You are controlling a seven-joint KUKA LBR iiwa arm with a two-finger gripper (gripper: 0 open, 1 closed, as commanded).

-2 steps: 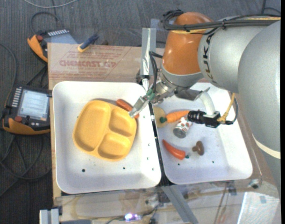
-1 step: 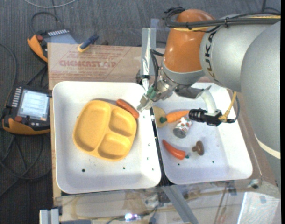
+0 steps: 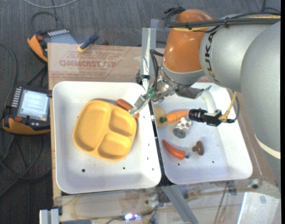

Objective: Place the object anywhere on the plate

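Note:
A yellow plate (image 3: 105, 129) with three compartments lies in the left bin (image 3: 67, 171). My gripper (image 3: 135, 109) reaches in from the right and sits at the plate's upper right rim. Its thin grey fingers are close together across a small red-orange sausage-shaped object (image 3: 124, 105). One end of that object pokes out up-left over the rim, and a red tip shows just below the fingertips. The object hangs at the plate's edge, over the back right compartment.
In the right bin (image 3: 226, 171) lie a carrot (image 3: 176, 116), a small silver can (image 3: 181, 128), a red chilli pepper (image 3: 174, 149) and a brown lump (image 3: 197, 148). The divider between the bins runs just right of my gripper. A cardboard sheet (image 3: 91, 64) lies behind the left bin.

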